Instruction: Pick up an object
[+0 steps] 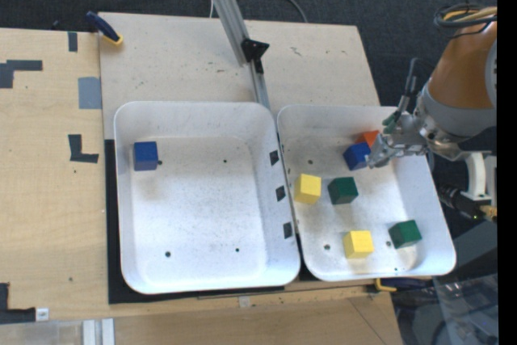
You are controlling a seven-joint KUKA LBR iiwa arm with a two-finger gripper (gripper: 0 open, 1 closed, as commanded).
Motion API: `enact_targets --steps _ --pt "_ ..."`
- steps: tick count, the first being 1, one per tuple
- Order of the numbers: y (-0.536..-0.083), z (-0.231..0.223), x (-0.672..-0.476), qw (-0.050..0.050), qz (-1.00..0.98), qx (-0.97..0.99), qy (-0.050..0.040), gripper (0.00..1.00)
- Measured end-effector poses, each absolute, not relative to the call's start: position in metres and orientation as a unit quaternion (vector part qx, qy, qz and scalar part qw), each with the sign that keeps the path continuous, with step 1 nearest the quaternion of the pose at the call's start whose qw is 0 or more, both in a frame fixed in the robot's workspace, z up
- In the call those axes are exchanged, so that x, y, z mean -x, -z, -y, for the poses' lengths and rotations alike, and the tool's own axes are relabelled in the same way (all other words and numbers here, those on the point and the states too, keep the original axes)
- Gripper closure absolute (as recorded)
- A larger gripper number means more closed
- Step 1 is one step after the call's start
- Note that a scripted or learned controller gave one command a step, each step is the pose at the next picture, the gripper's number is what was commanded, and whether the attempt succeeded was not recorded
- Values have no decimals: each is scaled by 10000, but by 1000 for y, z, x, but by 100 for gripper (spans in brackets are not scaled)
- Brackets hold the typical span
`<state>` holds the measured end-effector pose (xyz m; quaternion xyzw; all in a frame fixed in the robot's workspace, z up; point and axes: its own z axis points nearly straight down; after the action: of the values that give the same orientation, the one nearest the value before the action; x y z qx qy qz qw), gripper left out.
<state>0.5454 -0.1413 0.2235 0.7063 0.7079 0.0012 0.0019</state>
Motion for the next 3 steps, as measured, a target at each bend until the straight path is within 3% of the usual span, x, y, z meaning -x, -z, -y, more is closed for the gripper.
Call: enact_targets --steps 1,3 --pt "-277 141 -547 22 -7078 -7064 -11 100" --pt "-266 39 -540 -10 -7097 -7045 -1 100"
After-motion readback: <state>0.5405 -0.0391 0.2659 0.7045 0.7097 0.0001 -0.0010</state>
